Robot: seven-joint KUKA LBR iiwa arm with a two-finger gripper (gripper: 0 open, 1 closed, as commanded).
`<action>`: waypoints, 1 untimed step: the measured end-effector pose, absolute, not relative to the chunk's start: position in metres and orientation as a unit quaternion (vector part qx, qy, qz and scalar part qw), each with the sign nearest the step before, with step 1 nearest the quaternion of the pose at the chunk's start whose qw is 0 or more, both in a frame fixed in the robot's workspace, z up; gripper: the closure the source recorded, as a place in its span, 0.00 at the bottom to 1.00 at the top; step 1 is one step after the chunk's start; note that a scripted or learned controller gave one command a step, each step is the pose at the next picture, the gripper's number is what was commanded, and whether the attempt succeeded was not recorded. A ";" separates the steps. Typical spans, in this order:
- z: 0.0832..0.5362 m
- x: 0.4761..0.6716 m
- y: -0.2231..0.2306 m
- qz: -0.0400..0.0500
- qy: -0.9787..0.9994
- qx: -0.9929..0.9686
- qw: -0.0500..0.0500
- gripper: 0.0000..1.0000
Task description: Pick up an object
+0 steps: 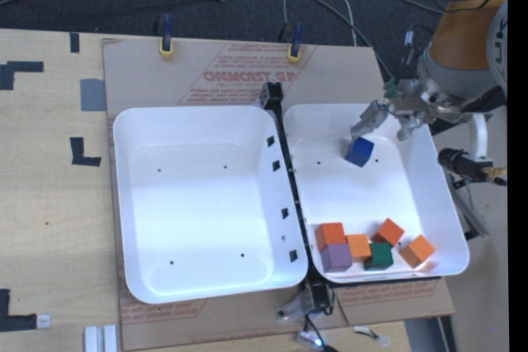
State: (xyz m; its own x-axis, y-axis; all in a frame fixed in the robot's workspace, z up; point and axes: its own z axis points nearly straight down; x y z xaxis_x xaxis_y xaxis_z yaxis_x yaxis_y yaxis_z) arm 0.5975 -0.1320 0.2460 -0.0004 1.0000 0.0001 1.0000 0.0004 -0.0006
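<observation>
Reaching in from the right, I hang my claw (pixel 386 121) over the far part of the right bin (pixel 437 202), my two fingers (pixel 369 119) spread wide with nothing between them. A blue cube (pixel 360 152) sits tilted just below my left finger, near the bin's far wall; I cannot tell whether I touch it. Along the near wall lie the others, clustered together: two orange cubes (pixel 332 233), a purple cube (pixel 336 257), a green cube (pixel 379 255) and two more orange ones (pixel 419 250). The left bin (pixel 132 177) sits beside it.
</observation>
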 end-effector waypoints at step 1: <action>0.119 0.644 -0.173 0.003 -0.707 -0.708 0.004 0.00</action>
State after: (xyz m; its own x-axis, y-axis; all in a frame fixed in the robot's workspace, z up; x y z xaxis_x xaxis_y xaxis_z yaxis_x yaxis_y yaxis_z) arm 0.6441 -0.1729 0.1186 0.0015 1.0000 0.0013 0.9999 -0.0015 -0.0112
